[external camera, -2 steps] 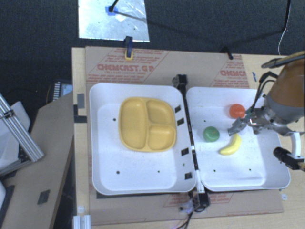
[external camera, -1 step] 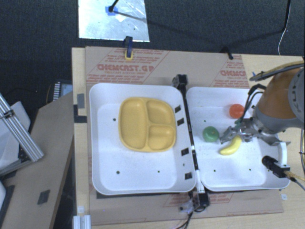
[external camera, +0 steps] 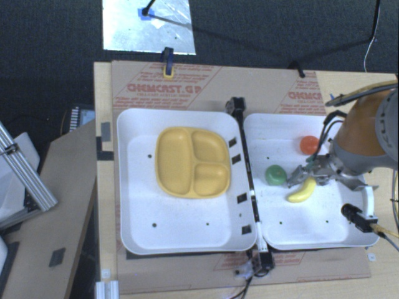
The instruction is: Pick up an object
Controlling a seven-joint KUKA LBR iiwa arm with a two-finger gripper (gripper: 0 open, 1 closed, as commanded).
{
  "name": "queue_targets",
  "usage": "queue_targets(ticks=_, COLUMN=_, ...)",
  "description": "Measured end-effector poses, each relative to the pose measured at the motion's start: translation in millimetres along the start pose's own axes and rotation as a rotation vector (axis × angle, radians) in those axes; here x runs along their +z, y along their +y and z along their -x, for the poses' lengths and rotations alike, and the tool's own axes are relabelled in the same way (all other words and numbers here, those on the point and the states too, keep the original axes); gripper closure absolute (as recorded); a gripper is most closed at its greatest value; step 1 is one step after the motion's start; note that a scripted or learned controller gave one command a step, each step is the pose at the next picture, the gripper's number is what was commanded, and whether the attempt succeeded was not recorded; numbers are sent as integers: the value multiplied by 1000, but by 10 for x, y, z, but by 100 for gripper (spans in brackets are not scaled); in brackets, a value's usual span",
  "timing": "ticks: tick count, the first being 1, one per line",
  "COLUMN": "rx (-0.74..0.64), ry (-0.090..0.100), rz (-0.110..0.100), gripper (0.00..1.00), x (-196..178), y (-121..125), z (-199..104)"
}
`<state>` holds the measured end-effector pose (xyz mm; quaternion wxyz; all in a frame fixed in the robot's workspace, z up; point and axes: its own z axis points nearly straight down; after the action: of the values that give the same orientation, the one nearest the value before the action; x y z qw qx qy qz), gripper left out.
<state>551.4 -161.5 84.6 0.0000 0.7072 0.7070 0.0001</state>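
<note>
The right bin [external camera: 324, 232] holds three small toys. A yellow banana [external camera: 301, 193] lies near the middle of this bin. A green ball [external camera: 275, 175] sits just left of the banana, and an orange ball [external camera: 309, 144] rests farther back, near the arm [external camera: 368, 136]. The gripper [external camera: 303, 174] hangs low over the bin, between the green ball and the banana, close above the banana's top end. I cannot tell how its fingers stand. The left bin [external camera: 134, 223] next to it holds a yellow plate with three parts [external camera: 191, 162].
</note>
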Motion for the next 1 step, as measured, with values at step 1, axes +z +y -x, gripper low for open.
queue_targets(ticks=1, rx=0, ry=-1, rz=2, gripper=100, x=-106, y=8, z=2)
